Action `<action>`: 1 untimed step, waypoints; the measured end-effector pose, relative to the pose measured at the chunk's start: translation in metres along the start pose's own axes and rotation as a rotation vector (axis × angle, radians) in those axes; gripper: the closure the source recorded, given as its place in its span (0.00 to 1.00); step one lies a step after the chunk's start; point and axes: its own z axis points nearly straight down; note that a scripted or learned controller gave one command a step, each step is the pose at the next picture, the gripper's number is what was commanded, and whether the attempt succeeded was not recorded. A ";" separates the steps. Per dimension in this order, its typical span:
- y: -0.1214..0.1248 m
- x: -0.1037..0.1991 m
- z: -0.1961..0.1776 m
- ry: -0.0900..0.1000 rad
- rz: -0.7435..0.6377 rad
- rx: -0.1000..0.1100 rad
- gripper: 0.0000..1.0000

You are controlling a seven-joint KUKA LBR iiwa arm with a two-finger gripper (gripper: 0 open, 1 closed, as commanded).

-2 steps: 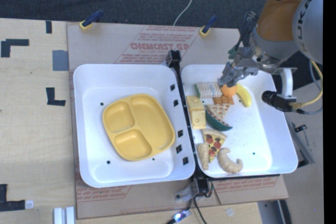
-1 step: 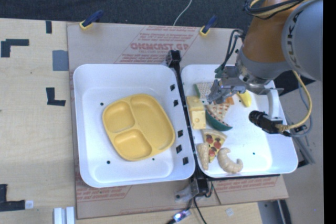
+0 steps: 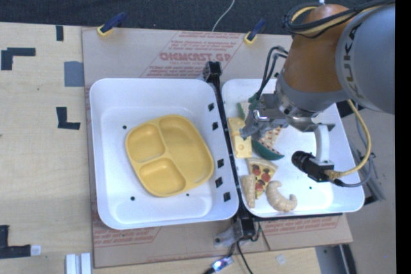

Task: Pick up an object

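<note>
A: What does the scene hold, starting with the biggest thing?

B: A grey robot arm with an orange band (image 3: 321,54) reaches in from the right and hangs over the right-hand shallow white plastic bin (image 3: 347,202). Beside it, the left-hand shallow white plastic bin (image 3: 109,138) carries a yellow three-compartment plastic tray (image 3: 168,154).

A: And the gripper?

B: The metal two-finger gripper (image 3: 255,125) sits low at the right bin's left side, just above a pale yellow cheese-like wedge (image 3: 243,147) and a dark green curved piece (image 3: 266,151). Whether the jaws are apart or together cannot be told; the wrist blocks them. Nothing is visibly held.

A: What else lies there?

B: Toy food, close together: a pizza slice with red toppings (image 3: 260,173), a tan croissant-like piece (image 3: 280,197), and a beige ridged piece (image 3: 248,190).

A: What might go wrong?

B: Judging by the crowding, the jaws could pinch two pieces together or nudge one aside. The bin wall is near, so a finger could catch it.
</note>
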 end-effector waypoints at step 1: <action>0.007 0.003 0.001 -0.002 0.003 -0.003 1.00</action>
